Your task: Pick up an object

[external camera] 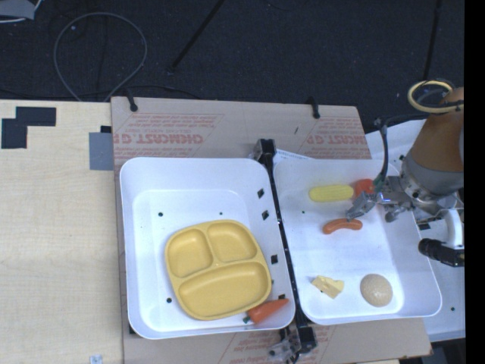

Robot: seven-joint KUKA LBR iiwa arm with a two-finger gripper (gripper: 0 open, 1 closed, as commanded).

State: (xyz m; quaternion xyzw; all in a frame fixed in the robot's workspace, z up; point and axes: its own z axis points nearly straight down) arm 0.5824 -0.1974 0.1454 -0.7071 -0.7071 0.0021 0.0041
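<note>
Camera view: the gripper (369, 202) is seen over the right bin (424, 298); its finger state cannot be told. Just below it lies a small, curved orange-red sausage (342, 225).

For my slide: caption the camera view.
Gripper reaches above a sausage beside corn in the right bin; yellow tray fills the left.
</note>
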